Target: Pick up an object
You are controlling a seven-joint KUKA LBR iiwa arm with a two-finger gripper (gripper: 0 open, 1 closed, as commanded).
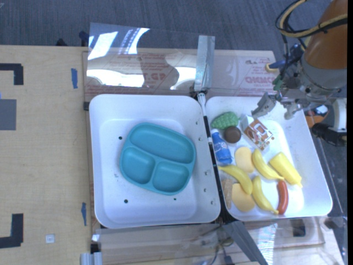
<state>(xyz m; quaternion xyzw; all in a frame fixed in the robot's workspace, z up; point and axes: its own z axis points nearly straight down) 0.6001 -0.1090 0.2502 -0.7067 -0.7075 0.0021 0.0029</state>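
Bright, even light — glare on the clear panel (118, 43) — slightly soft focus throughout.

We see the arm reaching in from three o'clock, its orange band high at the two o'clock corner, yellow and black cables looping above it. The wrist points down toward nine o'clock. Our gripper (277, 107) hangs with both grey fingers (263, 105) splayed apart, nothing between them.
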